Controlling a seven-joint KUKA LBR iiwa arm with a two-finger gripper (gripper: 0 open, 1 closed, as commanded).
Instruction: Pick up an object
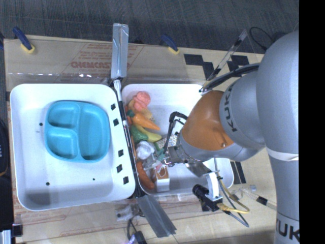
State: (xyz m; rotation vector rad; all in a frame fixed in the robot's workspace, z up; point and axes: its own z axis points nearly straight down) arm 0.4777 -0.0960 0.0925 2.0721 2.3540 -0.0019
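While the gripper [161,161] sits low over the right bin [203,93] pile, finger state unreadable; reach step, likely needs a close and lift.

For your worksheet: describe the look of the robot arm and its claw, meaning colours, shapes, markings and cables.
The arm is thick, rounded and grey, with an orange band above the wrist and dark KUKA lettering. Black cables arc beside it. The claw is small, metallic and dark.

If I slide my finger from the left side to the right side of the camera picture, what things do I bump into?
Left white bin → blue divided plate → right white bin with its pile of toy food → gripper → orange band → grey arm.
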